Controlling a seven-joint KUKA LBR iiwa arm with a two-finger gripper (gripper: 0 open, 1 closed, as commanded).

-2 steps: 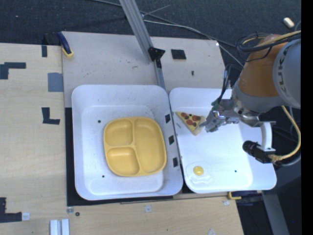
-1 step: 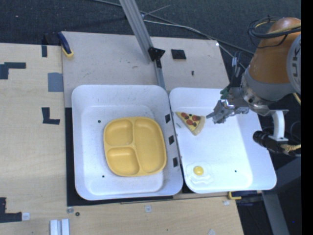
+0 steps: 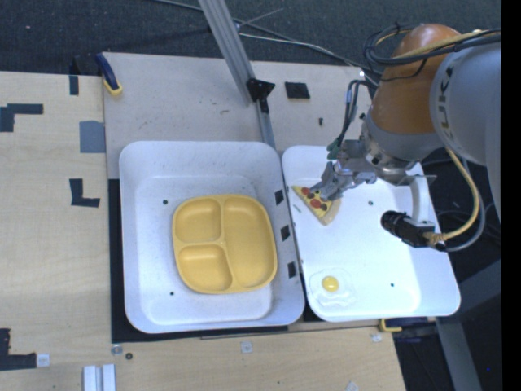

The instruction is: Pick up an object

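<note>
Nearest, a fried egg [image 3: 330, 285] lies in the right bin [image 3: 423, 287] — farther up, the gripper [image 3: 332, 187] pinches a pizza slice [image 3: 317, 204] by its edge. Left bin [image 3: 142, 218] — yellow divided plate [image 3: 224, 243].

A pale wooden bench [image 3: 49, 218] carries dark tape marks [image 3: 81, 192]. Dark carpet [image 3: 122, 15] lies behind it, crossed by thin cables [image 3: 269, 35].

Right bin [image 3: 423, 287]: open floor at centre and lower right. Obstructed by pizza slice [image 3: 317, 204] upper left, fried egg [image 3: 331, 287] lower left.
</note>
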